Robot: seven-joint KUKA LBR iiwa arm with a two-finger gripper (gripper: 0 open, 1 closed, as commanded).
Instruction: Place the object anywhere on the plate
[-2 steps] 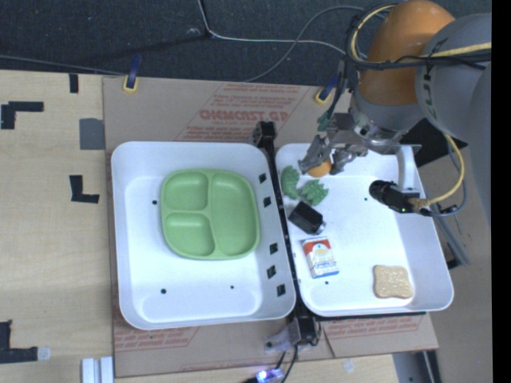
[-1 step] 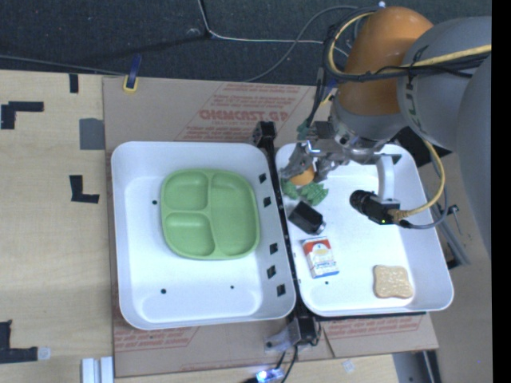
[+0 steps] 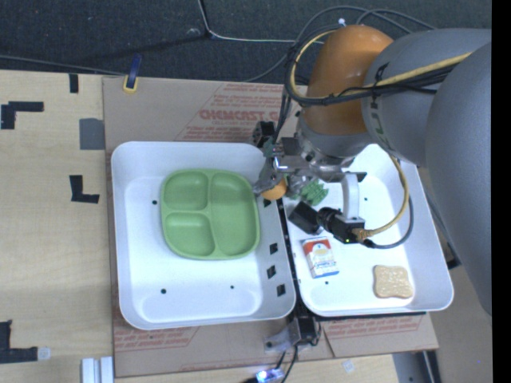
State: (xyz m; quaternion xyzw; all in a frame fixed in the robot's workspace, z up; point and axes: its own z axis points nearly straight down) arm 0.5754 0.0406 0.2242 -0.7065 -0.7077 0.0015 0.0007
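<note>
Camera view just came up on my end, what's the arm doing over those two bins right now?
The grey arm's gripper is low over the seam between the two white bins, just right of the green plate in the left bin. A small orange object and a green one sit right at the gripper; whether either is actually held is unclear. A small red and white carton and a tan, biscuit-like piece lie in the right bin. The plate's compartments hold nothing yet.

Robot lab bench.
Two white bins (image 3: 128,238) sit on cardboard (image 3: 223,110) atop a marked wooden benchtop (image 3: 48,238), cables (image 3: 231,34) trailing over dark carpet at the far side.
</note>
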